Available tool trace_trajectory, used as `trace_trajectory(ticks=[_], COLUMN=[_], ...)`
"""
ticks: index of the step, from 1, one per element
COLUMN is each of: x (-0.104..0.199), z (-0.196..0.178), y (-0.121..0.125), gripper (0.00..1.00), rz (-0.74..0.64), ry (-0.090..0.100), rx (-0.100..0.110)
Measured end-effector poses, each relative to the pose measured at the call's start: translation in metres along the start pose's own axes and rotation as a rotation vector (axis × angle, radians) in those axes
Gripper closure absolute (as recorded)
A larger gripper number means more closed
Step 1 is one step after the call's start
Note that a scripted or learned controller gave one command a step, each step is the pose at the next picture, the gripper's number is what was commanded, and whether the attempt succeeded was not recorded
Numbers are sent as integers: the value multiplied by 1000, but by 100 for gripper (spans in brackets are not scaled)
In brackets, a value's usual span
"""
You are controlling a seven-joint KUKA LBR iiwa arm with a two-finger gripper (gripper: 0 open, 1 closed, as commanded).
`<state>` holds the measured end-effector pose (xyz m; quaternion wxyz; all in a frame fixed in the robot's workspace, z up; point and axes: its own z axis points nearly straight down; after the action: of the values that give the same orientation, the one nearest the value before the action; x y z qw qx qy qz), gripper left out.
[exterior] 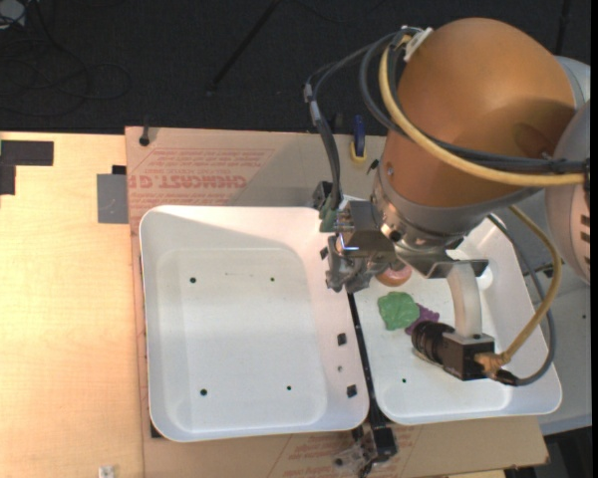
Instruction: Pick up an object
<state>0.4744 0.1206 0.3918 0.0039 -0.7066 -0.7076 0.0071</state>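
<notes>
Arm [478,118] hangs over the right bin [538,396]. A green object [399,311] lies on its floor, ungrasped. Gripper [351,267] state cannot be told. Pick-up not yet achieved; grasp and lift remain.

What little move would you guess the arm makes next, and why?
Probably a short shift toward the green object in the right bin, then down. The end effector hangs over the seam between the two bins, and the green object lies just beside it, next to a small purple piece. That is only a guess.
</notes>
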Motion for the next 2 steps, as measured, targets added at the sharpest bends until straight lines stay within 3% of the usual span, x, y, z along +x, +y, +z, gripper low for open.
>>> trace_trajectory(ticks=[1,2], x=[30,36], z=[-89,60], y=[8,0], gripper=[100,100], rz=[-2,1], ry=[6,-1], rx=[-21,1])
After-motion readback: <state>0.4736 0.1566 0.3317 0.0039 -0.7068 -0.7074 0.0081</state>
